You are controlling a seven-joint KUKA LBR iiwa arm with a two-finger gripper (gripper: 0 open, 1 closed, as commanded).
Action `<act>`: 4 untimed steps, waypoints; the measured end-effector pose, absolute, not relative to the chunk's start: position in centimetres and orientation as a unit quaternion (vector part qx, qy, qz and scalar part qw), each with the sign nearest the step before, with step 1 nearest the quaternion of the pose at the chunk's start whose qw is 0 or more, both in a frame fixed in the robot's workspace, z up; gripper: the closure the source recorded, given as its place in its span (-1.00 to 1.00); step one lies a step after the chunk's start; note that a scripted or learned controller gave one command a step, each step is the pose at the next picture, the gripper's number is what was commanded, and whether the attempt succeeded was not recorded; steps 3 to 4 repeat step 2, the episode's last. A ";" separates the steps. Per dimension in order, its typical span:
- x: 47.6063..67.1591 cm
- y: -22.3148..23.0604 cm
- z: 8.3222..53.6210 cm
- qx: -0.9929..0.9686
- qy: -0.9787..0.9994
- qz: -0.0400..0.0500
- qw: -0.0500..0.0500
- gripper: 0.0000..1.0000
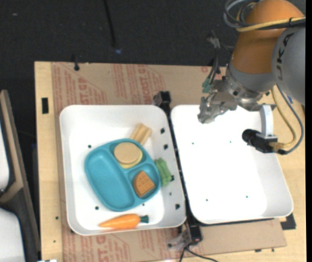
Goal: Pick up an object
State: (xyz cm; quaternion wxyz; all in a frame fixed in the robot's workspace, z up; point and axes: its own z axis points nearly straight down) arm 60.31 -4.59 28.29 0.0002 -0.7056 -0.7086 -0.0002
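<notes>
currently the task stands at its opening stage — nothing has been picked up, judging from how the objects lie. the gripper (209,113) hangs over the upper-left corner of the right bin (265,201), just beside the divide between the two bins, with the arm (259,42) reaching in from the right. nothing is visible between the gripper's tips, and whether they stand apart or together cannot be told from this slanted view; they read as a small dark-grey cluster against the white floor. all candidate objects lie in the left bin (71,146), well apart from the gripper. a blue compartment tray (108,180) sits near the centre of that bin, with a round tan disc (128,153) in its upper compartment and a brown waffle-like piece (143,183) in its lower right compartment. a pale wooden block (141,132) lies just beyond the tray's upper edge, a green piece (163,172) touches or nearly touches the tray's right edge, and an orange carrot (122,221) lies along the bin's near wall. remaining work, as a judgement — select one object, carry the gripper across the divide into the left bin, descend, close on the object and lift. the carrot and the wooden block appear the most accessible, since each lies free of the tray.
</notes>
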 end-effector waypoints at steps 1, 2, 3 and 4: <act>62.9 0.5 26.4 -0.706 -0.708 0.000 0.001 1.00; 64.6 5.3 26.4 -0.706 -0.708 0.000 0.000 1.00; 64.6 5.3 26.4 -0.706 -0.708 0.000 0.000 1.00; 64.6 5.3 26.4 -0.706 -0.708 0.000 0.000 1.00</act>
